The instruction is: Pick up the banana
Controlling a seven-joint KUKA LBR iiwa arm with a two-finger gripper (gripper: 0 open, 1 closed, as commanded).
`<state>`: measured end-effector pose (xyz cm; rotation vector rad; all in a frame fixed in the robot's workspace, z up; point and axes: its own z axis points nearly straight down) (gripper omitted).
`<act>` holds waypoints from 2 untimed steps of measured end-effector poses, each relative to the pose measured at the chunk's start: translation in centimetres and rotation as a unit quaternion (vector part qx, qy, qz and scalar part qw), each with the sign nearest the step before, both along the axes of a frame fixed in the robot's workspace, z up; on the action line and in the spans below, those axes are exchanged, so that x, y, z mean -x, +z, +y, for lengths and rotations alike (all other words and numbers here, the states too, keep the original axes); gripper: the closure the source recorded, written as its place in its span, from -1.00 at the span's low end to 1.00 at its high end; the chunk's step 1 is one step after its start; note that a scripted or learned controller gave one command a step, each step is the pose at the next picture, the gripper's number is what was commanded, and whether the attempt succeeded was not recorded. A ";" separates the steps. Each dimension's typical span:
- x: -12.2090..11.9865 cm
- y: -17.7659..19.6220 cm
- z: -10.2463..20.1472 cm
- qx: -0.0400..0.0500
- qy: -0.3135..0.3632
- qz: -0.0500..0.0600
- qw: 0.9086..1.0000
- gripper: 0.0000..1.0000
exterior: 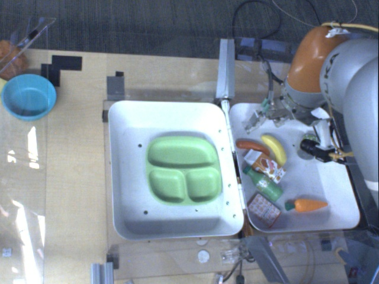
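A robotics lab: white bins (118, 158) on a bench (71, 188), loose cables (254, 7).

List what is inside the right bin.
Inside the right bin: a banana, a sausage, a small carton, a green bottle, a carrot and a patterned packet. The arm covers its far right corner.

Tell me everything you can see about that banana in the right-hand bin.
The banana is small, bright yellow, smooth and glossy, probably a plastic toy. It lies flat in the right bin, curved, running from upper left to lower right. Its left side sits against a reddish sausage, and its lower end is next to a small printed carton. The gripper hangs just above it in the picture, apart from it.
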<state>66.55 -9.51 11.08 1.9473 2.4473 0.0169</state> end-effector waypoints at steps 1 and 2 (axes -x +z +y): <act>2.4 -2.3 0.1 0.001 0.117 0.004 0.993 -1.00; 2.1 -0.9 0.3 0.001 0.117 0.000 0.993 1.00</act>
